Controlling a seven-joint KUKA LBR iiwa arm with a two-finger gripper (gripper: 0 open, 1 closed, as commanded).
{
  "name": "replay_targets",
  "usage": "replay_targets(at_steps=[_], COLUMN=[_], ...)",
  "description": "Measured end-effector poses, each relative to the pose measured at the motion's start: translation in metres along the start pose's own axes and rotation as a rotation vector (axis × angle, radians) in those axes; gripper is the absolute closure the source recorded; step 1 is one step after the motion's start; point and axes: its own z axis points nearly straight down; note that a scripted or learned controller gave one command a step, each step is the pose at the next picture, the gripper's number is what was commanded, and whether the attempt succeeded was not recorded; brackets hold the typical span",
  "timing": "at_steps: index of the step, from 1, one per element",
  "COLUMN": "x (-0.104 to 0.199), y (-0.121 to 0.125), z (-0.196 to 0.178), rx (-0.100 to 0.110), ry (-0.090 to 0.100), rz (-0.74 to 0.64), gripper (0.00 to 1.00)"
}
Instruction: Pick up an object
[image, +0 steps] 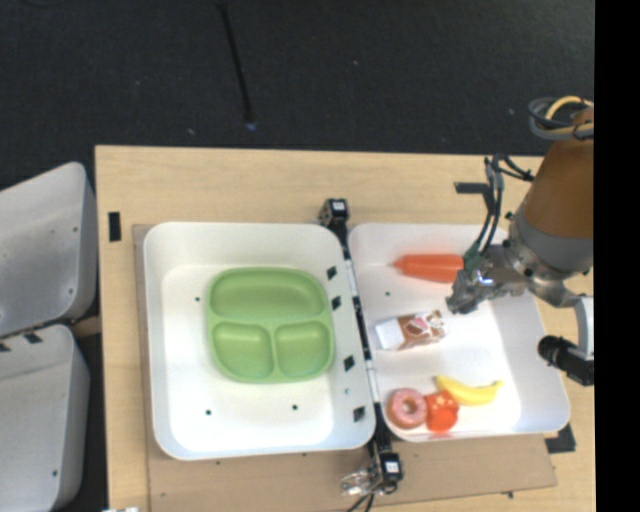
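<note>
The right bin (520, 330) holds an orange carrot (428, 266) at its back, a small brown and white packet (410, 329) in the middle, and a yellow banana (468, 389), a pink donut (406, 407) and a red pepper-like piece (442, 411) near the front. My gripper (466, 295) hangs low over the right bin, just right of the carrot's tip and above the packet's right end. Nothing shows between its fingers.
The left bin (180, 400) holds a green divided plate (270, 322). Black clips run along the seam between the bins (352, 330). The arm's grey and orange body (558, 215) covers the right bin's back right corner. White chairs (40, 260) stand left of the bench.
</note>
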Motion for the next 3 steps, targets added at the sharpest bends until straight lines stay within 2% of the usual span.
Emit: replay_targets(at_steps=[1, 3], x=[0.051, 0.164], y=[0.027, 0.064], z=[0.001, -0.001], rx=[0.004, 0.004], ry=[0.002, 0.001], rz=[-0.004, -0.004], gripper=[1.00, 1.00])
